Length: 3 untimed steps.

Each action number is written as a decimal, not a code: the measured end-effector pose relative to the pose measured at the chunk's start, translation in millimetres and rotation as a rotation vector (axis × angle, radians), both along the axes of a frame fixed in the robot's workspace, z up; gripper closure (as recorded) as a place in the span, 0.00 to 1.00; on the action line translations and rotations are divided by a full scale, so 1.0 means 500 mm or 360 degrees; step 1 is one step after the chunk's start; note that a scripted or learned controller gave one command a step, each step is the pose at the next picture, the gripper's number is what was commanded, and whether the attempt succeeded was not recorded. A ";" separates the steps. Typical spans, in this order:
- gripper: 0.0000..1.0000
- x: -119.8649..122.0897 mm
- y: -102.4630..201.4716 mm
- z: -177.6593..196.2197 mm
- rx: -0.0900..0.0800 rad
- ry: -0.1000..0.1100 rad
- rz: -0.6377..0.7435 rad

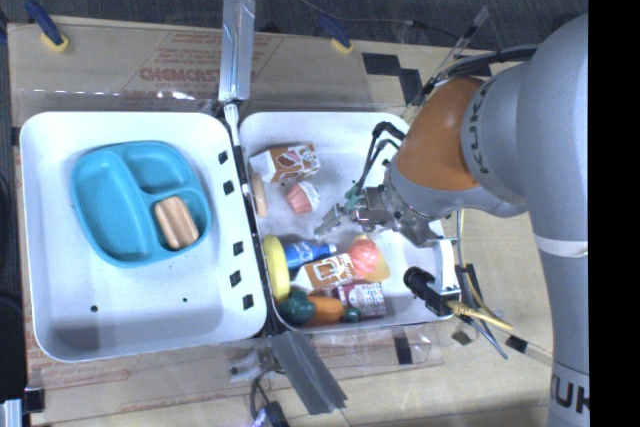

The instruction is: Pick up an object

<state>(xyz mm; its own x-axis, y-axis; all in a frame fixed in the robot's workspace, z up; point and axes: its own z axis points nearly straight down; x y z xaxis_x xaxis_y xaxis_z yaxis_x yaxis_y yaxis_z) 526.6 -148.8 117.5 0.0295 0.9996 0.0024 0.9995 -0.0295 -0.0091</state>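
Observation:
My gripper (345,213) hangs low over the middle of the right bin (340,130), reaching in from the right. It sits just right of a small pink cup-like piece (302,198) and just above a peach-coloured ball (368,257). A brown carton (288,162) lies at the back left of this bin. Along the front lie a yellow banana (274,267), a blue bottle (305,253), an orange packet (330,271), a small can (366,297) and a carrot (326,310). I see nothing held by the gripper.
The left bin (60,315) holds a blue divided plate (110,205) with a tan bun (176,221) in its right compartment. The arm's orange band (440,145) and grey body cover the right bin's right side. A metal clamp (236,45) stands between the bins at the back.

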 end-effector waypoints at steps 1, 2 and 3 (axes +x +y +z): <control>0.00 -0.076 -0.012 -0.044 -0.0011 -0.0032 0.0106; 0.00 -0.070 -0.094 -0.008 -0.0003 -0.0013 0.0261; 0.00 -0.098 -0.031 -0.041 -0.0003 -0.0018 0.0477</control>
